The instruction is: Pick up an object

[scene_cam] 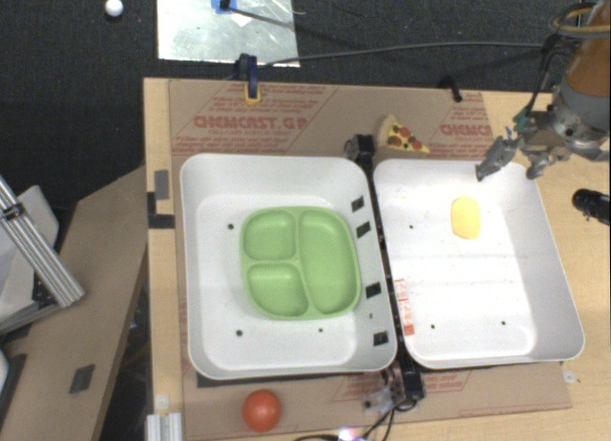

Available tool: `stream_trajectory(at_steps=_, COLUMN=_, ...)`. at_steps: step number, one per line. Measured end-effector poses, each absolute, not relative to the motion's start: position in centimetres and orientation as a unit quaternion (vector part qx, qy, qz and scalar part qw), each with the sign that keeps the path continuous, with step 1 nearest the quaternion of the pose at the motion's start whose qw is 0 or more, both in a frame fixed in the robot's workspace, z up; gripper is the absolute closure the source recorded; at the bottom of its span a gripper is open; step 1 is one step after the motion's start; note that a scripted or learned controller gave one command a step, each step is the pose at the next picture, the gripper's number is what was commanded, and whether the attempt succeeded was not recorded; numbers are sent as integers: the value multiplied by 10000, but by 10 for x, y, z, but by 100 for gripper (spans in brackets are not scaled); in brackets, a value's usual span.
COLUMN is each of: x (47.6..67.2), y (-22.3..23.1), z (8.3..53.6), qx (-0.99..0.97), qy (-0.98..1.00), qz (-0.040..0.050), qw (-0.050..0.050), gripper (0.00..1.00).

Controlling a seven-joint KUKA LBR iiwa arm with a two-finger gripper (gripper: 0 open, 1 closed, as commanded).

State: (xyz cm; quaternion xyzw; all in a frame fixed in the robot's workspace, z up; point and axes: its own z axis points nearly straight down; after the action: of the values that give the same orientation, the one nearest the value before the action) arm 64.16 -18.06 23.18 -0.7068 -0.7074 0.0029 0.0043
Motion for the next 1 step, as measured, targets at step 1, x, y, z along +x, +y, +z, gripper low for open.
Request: stream_trajectory(at_steps=1, x=644, y=-180, z=240, qx=-7058, qy=-7084, qz=-5, qw=-9, gripper=0)
